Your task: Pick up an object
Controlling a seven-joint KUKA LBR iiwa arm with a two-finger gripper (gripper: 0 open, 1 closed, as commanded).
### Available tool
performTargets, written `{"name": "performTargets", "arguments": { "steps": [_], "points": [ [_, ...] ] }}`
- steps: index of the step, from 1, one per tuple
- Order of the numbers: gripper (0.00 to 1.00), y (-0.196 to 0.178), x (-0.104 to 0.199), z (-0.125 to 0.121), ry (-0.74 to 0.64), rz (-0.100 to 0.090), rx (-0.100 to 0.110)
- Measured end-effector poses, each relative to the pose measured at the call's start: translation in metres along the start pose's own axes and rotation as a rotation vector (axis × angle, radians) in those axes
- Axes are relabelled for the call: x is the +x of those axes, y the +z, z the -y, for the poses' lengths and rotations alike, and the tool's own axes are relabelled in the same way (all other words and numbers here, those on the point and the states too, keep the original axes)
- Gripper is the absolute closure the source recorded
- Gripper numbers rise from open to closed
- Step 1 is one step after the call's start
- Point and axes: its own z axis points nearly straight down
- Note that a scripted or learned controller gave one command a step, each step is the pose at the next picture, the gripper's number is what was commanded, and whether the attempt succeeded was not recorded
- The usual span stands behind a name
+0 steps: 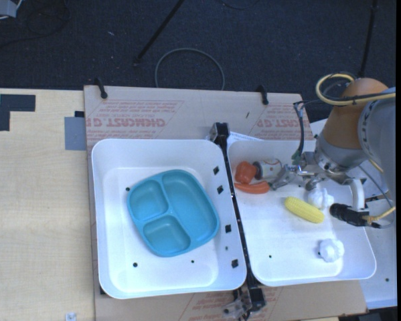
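End effector low in right bin, far-left part, by an orange item w/ a red one just near of it; can't tell if open or holding. Corn mid-bin, white lump near-right. Blue tray in left bin.

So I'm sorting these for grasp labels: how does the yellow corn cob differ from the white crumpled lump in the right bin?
The yellow corn cob is long and lies at a slant; the white crumpled lump is roundish with no clear long axis. The corn cob is bright yellow with an even outline, the lump white and irregular. The corn cob sits nearer the end effector, the lump nearer the bin's front right corner. Both lie loose on the right bin floor.
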Motion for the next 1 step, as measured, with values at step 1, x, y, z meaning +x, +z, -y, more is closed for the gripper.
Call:
{"name": "performTargets", "arguments": {
  "steps": [1],
  "points": [
    [1.00, -0.0125, -0.0003, -0.0008, -0.002, 0.001, -0.003]
  ]
}}
